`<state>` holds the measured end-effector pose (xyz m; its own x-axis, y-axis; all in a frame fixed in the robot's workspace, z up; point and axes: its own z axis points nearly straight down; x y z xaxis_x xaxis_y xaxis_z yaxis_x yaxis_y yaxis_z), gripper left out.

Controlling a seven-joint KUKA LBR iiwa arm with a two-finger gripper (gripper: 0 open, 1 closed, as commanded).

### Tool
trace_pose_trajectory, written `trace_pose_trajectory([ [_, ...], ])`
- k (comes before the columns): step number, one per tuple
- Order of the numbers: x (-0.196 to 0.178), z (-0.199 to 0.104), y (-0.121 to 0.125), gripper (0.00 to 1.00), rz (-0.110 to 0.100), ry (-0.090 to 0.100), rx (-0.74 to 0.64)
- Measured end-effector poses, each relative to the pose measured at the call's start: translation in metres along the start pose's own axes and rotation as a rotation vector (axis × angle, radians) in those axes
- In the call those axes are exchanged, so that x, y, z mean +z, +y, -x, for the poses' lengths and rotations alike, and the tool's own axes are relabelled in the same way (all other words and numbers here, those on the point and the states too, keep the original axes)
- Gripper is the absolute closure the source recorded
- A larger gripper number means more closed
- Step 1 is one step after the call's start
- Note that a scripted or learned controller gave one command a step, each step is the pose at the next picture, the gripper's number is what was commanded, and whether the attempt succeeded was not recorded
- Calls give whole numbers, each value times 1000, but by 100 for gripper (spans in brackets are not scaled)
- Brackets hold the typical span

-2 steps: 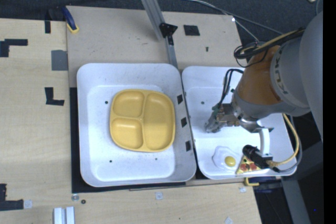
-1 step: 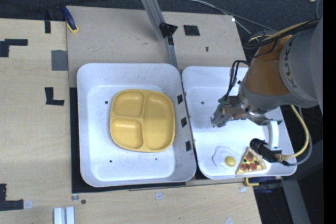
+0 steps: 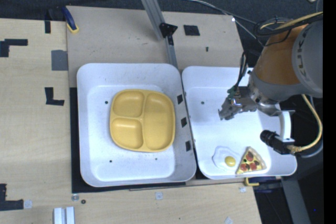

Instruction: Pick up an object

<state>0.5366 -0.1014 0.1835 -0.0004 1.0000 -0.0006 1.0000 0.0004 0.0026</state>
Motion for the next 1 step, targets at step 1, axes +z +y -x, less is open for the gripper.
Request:
trace_pose_trajectory([
  [1, -49, -10, -2, 100, 0, 0, -2],
])
